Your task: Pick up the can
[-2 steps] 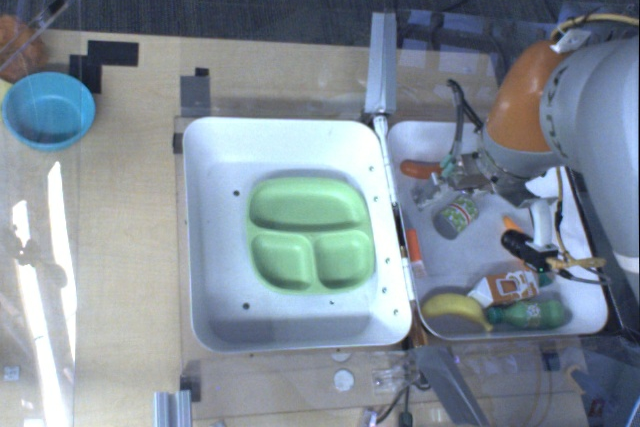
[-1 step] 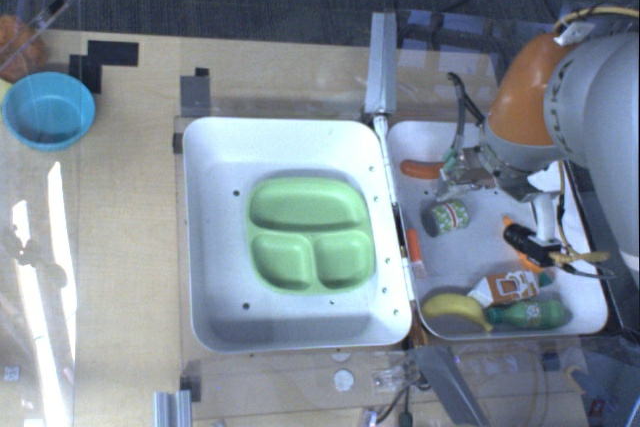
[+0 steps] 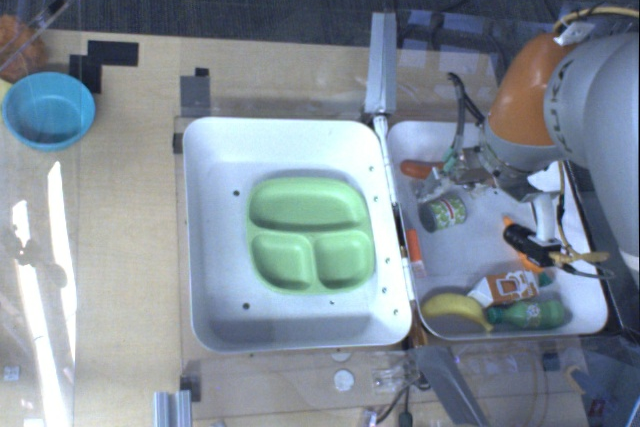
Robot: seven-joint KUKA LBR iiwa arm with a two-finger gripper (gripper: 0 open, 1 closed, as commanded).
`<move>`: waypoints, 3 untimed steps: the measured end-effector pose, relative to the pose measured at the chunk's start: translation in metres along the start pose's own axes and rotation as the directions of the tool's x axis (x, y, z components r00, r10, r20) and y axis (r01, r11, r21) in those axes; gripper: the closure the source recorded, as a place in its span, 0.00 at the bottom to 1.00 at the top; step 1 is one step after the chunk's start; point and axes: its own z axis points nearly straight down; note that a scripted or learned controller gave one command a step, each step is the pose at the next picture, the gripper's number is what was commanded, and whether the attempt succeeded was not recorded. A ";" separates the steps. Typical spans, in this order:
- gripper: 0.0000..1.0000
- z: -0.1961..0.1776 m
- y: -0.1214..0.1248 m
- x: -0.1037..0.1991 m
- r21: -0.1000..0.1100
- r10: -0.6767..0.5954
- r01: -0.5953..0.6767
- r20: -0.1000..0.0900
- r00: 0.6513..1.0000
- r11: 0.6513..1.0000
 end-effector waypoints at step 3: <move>1.00 -0.003 -0.086 0.005 0.003 -0.186 0.186 -0.004 0.982 0.982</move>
